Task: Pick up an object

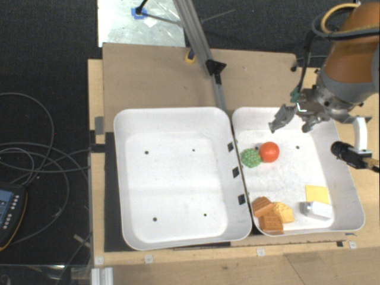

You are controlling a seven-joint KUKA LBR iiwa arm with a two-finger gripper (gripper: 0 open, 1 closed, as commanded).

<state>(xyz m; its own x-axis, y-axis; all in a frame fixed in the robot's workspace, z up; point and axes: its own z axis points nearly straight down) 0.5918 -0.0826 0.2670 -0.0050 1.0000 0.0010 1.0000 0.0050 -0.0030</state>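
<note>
Overhead, open jaws (295, 121) above right bin (341, 177) back edge.

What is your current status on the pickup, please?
Gripper open, above right bin, holding nothing. Red ball and green ball just below. Nothing in the way.

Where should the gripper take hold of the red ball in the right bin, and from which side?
Probably from straight above, gripping the red ball across its middle. It is round, so any width serves, but the green ball touches its left side; place the fingers on the near and far sides. The gripper is open above the bin.
</note>
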